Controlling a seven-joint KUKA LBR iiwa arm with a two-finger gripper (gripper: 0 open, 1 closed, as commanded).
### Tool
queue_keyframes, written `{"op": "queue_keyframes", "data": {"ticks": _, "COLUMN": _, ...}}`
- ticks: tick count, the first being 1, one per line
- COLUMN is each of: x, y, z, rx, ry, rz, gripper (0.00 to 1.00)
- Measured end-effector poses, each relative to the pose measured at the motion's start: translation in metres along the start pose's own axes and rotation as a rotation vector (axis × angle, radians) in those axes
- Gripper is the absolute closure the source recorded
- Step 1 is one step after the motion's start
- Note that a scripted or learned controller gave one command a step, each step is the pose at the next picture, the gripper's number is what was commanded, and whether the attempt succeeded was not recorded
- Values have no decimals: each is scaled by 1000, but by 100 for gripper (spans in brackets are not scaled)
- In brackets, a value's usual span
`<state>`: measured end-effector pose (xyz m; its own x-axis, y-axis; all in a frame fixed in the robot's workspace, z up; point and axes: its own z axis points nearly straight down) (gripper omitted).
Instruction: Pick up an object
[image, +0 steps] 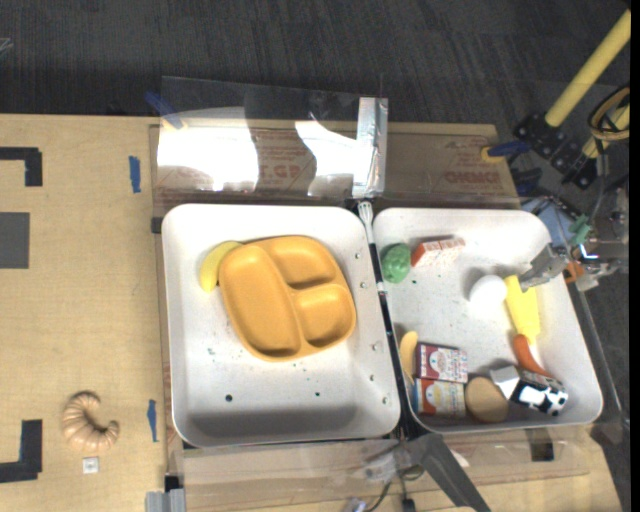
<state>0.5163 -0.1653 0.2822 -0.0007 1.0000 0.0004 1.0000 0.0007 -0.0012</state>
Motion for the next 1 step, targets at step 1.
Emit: {"op": "queue_keyframes", "data": {"ticks": 1, "x": -48, "y": -40, "z": 127, "rx": 7, "ry": 1, "rz": 9, "gripper": 0}}
